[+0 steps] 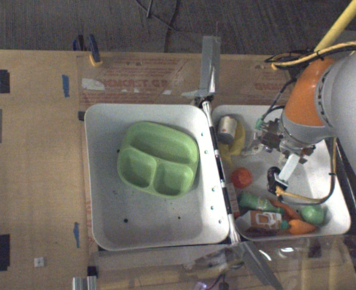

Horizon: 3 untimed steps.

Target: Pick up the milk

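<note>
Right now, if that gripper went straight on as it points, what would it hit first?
Likely the curved yellow banana-like toy beside the silver metal can; the gripper points toward them across the right white bin, though depth is unclear.

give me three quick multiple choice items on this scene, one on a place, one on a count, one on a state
1. The silver can lies:
A) in the left bin
B) in the right bin
C) on the bare bench

2. The green divided plate has how many compartments?
A) two
B) three
C) five

3. The green divided plate is:
A) lying right way up
B) flipped upside down
C) standing on its edge

Answers:
1 B, the silver can is inside the right bin's walls, close to the divide between the bins.
2 B, one long compartment and two smaller ones show.
3 A, its hollows face up toward the camera.
</note>
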Tool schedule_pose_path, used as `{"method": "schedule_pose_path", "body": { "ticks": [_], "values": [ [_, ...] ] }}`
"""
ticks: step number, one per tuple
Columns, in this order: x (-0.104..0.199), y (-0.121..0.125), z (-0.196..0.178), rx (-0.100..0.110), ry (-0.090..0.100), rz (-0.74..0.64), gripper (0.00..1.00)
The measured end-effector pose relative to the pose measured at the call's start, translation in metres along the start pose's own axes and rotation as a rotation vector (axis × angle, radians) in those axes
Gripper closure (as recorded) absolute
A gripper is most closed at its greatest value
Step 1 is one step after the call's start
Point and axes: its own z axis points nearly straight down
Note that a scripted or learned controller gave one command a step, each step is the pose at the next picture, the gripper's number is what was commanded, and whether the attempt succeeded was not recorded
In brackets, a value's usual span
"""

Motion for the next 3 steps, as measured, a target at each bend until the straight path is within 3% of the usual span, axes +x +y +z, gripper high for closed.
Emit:
{"method": "schedule_pose_path", "body": {
  "ticks": [1, 2, 3],
  "values": [
    [-0.096, -0.022, 0.000, 0.002, 0.002, 0.129, 0.00],
    [-0.079, -0.090, -0.067, 0.013, 0.000, 0.351, 0.00],
    [-0.025, -0.113, -0.023, 0.013, -0.002, 0.474, 0.00]
  ]
}}
